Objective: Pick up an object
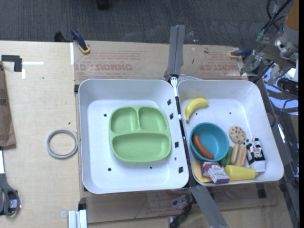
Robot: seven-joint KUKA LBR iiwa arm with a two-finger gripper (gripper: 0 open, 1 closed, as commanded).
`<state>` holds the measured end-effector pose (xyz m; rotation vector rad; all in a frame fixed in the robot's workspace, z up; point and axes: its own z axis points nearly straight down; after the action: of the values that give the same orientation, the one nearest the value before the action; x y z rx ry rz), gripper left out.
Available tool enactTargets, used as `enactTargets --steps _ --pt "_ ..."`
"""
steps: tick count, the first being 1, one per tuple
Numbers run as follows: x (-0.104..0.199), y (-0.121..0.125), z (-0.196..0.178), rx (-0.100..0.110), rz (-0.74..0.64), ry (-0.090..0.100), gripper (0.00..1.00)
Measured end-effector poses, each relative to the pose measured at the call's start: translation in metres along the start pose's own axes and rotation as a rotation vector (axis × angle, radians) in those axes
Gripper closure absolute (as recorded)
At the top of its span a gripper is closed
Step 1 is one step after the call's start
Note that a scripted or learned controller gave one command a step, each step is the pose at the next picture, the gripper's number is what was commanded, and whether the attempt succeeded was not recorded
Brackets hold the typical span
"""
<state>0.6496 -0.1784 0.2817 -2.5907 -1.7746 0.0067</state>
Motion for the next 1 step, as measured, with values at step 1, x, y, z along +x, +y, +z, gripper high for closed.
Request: enactTargets --steps 1 --pt "0.0603 -0.0135 0.1919 0.002 0.336 0.000 0.00"
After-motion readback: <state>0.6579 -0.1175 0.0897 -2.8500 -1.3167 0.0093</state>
